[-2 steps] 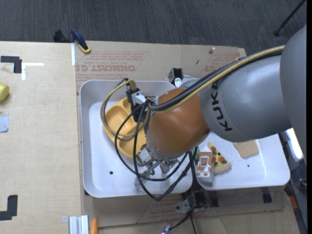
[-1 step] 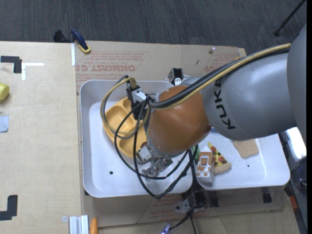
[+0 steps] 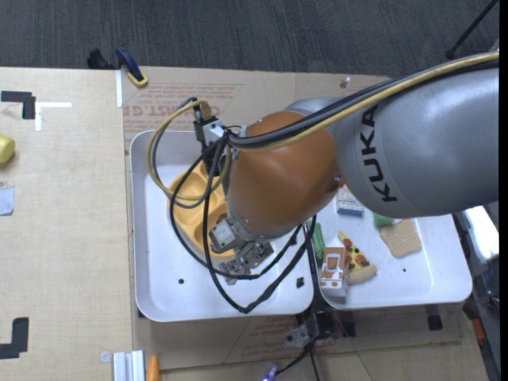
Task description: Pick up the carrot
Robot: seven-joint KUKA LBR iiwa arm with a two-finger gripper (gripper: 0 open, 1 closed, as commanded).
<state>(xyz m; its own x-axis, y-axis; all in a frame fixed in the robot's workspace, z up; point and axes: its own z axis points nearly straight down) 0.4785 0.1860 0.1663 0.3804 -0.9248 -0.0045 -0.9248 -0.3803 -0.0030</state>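
Where the bench begins at left, we mark a yellow lump [image 3: 5, 149]. The left bin [image 3: 159, 292] holds a bowl [image 3: 189, 209]; the gripper [image 3: 242, 260] hangs at the bowl's rim, and we cannot tell whether it is spread or closed. The right bin [image 3: 444, 288] holds pizza [image 3: 355, 262] and bread [image 3: 402, 238]. We cannot tell where the carrot lies.

Even, fairly bright light is falling from overhead, and the white bin [image 3: 147, 236] is showing soft glare along its rim. The arm [image 3: 413, 133] is casting only faint shadows, while its near grey casing is looking slightly soft.
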